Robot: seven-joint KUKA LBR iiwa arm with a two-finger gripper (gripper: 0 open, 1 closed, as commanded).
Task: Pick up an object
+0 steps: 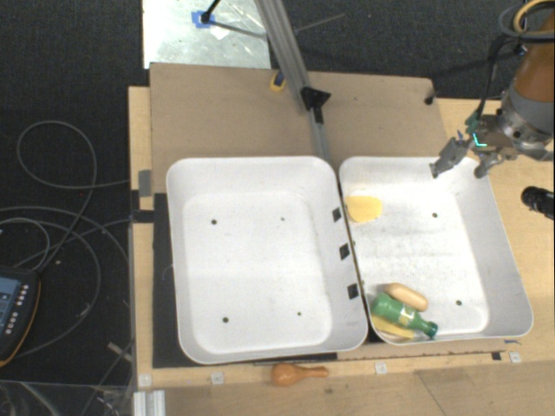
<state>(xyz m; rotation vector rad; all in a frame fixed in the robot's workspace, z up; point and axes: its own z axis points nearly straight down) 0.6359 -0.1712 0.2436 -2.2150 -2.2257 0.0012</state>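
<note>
Bottle [406, 318]: green, lower middle of right bin [486, 232], touching bread roll [405, 296]; label unreadable.
Yellow piece [363, 208]: upper left of right bin.
Gripper [462, 162]: upper right, fingers spread, nothing between.

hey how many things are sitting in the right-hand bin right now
4, maybe more hidden in the pile. A yellow piece lies by the top-left wall. A tan roll, green bottle and yellow item cluster in the bottom-left corner.

Green bottle [406, 316], perhaps yellow-labelled
</note>
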